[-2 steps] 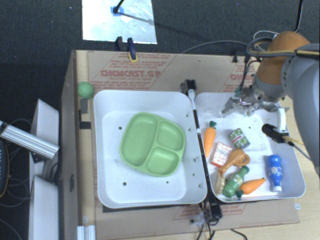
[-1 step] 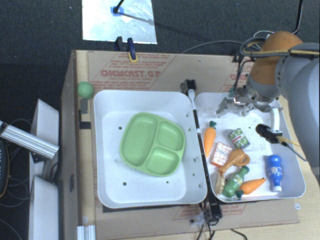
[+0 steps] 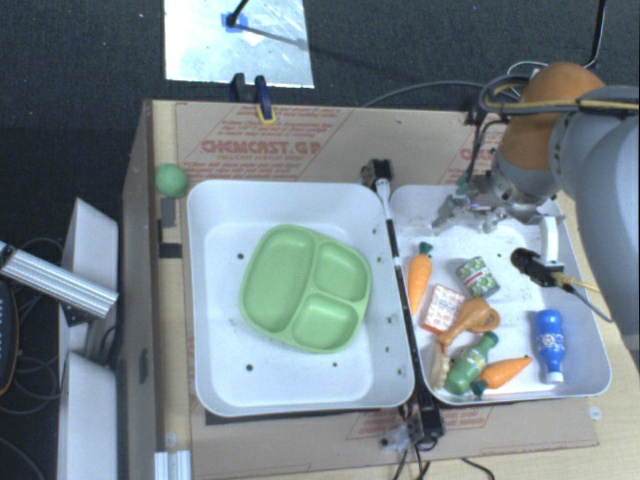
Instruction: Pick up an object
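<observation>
Gripper (image 3: 470, 211) hovers over the right bin's (image 3: 600, 363) far edge; whether it grasps anything is unclear. Carrots (image 3: 418, 280), bottles (image 3: 548, 342) lie nearer.

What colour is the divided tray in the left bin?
Light green; the divided tray shows plainly in the camera view.
</observation>
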`<move>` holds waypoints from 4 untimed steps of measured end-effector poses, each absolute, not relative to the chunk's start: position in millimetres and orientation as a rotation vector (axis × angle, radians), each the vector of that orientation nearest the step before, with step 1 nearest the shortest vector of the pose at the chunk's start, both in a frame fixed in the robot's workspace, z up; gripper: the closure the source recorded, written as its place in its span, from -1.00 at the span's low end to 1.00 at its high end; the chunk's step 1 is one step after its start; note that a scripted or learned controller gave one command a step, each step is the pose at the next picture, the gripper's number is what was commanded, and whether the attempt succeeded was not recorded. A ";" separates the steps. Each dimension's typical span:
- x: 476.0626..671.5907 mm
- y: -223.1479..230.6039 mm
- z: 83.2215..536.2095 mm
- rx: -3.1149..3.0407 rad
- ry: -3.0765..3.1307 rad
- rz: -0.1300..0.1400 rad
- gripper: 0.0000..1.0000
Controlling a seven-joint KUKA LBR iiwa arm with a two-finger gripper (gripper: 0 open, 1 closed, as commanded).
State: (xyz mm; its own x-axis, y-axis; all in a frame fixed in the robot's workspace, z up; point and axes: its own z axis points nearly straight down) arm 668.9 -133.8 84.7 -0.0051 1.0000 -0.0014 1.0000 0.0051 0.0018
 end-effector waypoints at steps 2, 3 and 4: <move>669.1 -125.8 84.8 2.215 2.226 0.002 -1.00; 669.1 -185.4 85.3 2.216 2.221 0.002 -1.00; 669.3 -146.3 84.9 2.215 2.225 0.003 -1.00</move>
